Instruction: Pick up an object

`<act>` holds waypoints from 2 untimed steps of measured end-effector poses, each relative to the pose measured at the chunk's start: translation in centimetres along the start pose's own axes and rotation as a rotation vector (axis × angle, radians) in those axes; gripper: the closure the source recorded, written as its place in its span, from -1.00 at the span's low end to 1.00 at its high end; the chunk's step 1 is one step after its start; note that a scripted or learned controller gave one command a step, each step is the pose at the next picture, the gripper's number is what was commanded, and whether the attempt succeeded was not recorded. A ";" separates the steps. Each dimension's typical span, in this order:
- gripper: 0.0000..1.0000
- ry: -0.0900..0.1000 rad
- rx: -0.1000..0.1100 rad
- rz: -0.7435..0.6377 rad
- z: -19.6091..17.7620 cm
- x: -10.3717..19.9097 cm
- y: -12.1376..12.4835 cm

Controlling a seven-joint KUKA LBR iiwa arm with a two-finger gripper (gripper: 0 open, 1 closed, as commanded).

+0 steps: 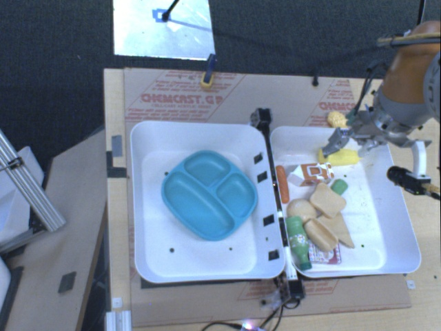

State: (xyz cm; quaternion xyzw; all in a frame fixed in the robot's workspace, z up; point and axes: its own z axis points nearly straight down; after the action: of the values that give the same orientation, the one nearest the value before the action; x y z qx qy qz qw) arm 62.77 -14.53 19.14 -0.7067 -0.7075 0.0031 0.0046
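Over the right bin (396,250), gripper (339,145) hangs low beside a yellow banana-like toy (342,158), apparently lining up a grasp; finger state cannot be told; blue tray (209,194) fills left bin (148,185).

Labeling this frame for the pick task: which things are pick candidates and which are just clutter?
Job:
claw
yellow piece under the claw
right bin
green bottle
tan blocks
orange stick

Lying about:
blue tray in the left bin
yellow clip on the board
mirror panel
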 end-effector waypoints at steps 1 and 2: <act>-1.00 -0.002 -0.012 -0.002 -0.7 0.0 0.3; -1.00 -0.001 -0.008 -0.004 4.7 0.9 0.7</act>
State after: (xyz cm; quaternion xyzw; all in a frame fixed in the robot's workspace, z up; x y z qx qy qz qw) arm 63.44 -13.58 14.39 -0.7052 -0.7090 0.0009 0.0016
